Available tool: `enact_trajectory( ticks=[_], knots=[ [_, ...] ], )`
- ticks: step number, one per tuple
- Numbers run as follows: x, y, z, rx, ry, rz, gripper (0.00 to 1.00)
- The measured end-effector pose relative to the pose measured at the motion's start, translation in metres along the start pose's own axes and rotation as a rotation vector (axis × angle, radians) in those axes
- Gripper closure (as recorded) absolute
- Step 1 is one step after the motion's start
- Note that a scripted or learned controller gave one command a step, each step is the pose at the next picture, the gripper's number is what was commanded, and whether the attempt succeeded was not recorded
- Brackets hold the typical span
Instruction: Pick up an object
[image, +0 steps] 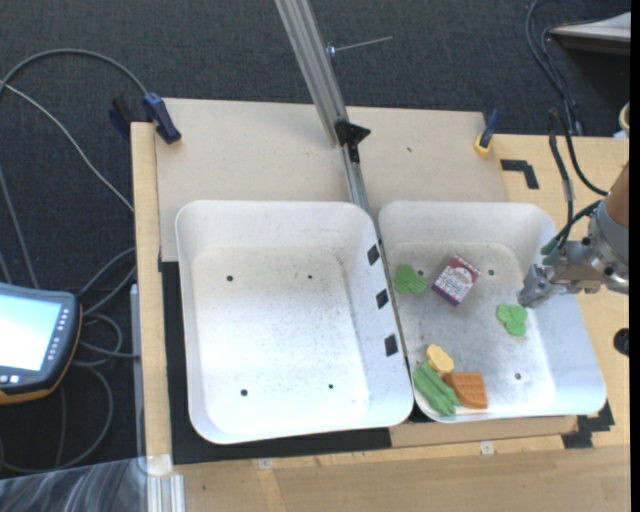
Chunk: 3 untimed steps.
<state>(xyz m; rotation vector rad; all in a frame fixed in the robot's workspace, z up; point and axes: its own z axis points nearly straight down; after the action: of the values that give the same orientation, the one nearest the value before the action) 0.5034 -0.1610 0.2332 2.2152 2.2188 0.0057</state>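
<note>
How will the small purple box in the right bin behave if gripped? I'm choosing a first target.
The purple box looks like a small carton, so probably light and crushable. Its flat sides should suit the gripper. It lies tilted, apart from other items, so a nudge would likely slide it, not roll.

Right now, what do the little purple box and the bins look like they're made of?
The small purple box looks like printed cardboard: flat faces, crisp edges, a pale label, matte. The two white bins, left and right, look like thin moulded plastic: rounded corners, shallow raised rims, a dull speckled surface. Both are guesses from looks alone.
</note>
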Motion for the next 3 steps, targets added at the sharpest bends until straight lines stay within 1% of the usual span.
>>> enact_trajectory(
  ticks=[1, 2, 3],
  knots=[
    [0.0, 0.002, -0.038, 0.001, 0.0, 0.0, 1.0],
    [0.059, -0.007, -0.036, 0.009, 0.005, -0.005, 1.0],
    [0.106, 0.002, -0.029, 0.01, 0.005, -0.005, 1.0]
  ],
)
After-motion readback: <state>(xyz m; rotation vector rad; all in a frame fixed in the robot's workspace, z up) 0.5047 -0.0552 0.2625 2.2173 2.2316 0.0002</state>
